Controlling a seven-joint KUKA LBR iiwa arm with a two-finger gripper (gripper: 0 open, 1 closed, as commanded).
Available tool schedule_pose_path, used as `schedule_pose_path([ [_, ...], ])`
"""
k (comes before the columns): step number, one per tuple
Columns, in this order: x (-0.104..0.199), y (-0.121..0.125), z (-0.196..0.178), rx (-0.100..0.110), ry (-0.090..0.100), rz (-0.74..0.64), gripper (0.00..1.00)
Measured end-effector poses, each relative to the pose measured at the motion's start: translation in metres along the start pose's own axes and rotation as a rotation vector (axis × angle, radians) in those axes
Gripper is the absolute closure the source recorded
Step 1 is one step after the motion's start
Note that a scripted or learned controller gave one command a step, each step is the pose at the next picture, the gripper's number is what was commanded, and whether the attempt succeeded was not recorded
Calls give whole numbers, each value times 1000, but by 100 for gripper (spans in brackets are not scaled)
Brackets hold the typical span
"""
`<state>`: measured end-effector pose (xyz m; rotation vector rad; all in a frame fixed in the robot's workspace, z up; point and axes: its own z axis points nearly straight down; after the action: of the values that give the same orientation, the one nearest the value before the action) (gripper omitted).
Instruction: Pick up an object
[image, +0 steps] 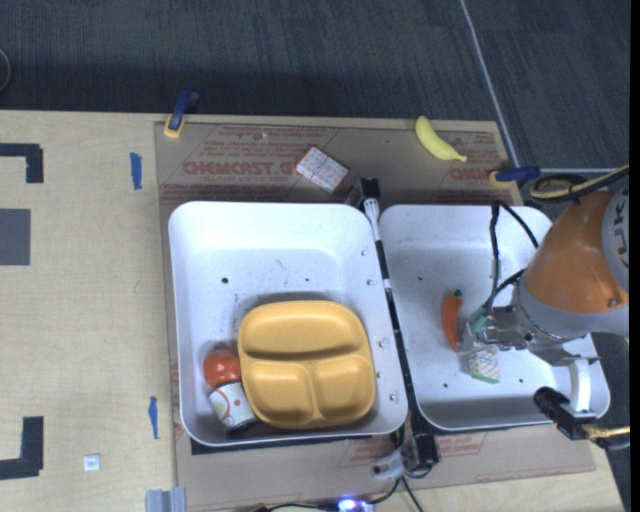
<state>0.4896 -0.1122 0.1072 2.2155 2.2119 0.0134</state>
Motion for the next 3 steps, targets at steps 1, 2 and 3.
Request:
schedule_pose_path([
  [1, 0, 0, 0, 2, 0, 0, 0],
  [2, 21, -7, 21, 9, 2, -3, 0],
  [3, 19, -8, 21, 8, 2, -3, 0],
])
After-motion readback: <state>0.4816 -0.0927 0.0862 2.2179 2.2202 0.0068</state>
